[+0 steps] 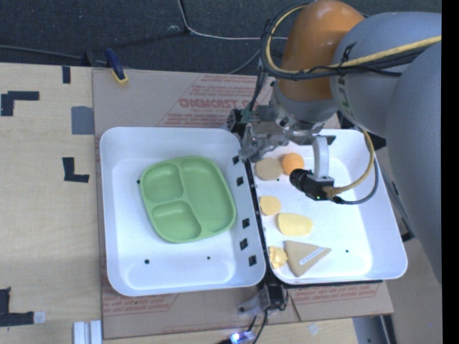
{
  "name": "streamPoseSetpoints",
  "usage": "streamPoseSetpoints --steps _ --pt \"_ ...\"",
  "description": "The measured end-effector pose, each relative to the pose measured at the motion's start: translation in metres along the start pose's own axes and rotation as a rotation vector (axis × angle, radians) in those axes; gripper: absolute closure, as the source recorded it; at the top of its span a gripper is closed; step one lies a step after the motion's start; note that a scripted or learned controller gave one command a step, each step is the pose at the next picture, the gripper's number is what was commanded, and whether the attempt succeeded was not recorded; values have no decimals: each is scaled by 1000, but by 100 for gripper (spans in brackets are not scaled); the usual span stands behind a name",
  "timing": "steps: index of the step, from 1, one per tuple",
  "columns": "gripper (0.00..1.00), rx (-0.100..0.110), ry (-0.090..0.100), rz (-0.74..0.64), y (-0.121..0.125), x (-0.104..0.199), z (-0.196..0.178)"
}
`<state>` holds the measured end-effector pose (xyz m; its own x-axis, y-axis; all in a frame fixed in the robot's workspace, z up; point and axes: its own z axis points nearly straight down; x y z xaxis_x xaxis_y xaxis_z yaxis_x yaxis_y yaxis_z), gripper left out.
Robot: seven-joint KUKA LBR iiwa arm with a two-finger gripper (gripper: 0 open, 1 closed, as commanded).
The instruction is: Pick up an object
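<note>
Several food-like pieces lie in the right bin. They are an orange ball, a tan round disc, a small yellow piece, a yellow oval, a little yellow lump and a tan wedge. My gripper hangs low over the bin's far left corner, just above the tan disc and left of the orange ball. The wrist and its orange band hide much of the gripper.
A green three-compartment plate lies in the left bin. The divider between the bins runs directly beneath the gripper. A yellow cable with a black plug dangles over the right bin. Cardboard underlies both bins.
</note>
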<state>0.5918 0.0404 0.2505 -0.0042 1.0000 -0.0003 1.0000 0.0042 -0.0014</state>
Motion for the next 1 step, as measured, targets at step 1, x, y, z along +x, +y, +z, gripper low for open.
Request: streamPoseSetpoints --steps 1 --pt "100 0 0 -1 -5 55 -1"
